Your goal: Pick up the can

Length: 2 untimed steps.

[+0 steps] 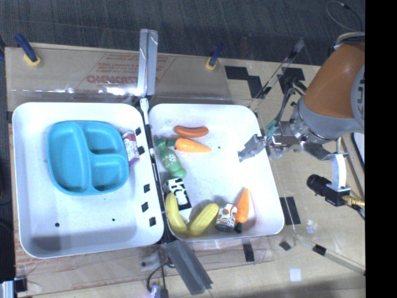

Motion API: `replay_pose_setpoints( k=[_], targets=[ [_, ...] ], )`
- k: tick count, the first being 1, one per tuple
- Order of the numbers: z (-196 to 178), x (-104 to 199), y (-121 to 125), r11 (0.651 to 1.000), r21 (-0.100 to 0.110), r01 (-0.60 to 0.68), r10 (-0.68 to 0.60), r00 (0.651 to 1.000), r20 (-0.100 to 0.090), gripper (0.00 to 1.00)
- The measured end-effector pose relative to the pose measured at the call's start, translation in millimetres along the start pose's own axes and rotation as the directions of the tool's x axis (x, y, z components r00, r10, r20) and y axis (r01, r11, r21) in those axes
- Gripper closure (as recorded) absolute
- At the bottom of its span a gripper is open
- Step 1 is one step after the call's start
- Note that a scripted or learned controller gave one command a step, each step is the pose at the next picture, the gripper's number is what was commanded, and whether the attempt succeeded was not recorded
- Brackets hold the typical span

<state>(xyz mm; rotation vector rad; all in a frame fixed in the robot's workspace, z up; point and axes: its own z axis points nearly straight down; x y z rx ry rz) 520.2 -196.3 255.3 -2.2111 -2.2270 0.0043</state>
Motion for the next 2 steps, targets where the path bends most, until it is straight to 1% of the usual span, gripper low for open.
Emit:
replay_pose_setpoints(
  k=[1,2],
  targets=[
    [42.0,55.0,27.4,0.985,0.002,-0.173,0.173,0.985,-0.001,0.00],
    [-187.6,89.1,21.2,0.912,-0.004,-0.410,0.410,0.912,-0.001,0.00]
  ],
)
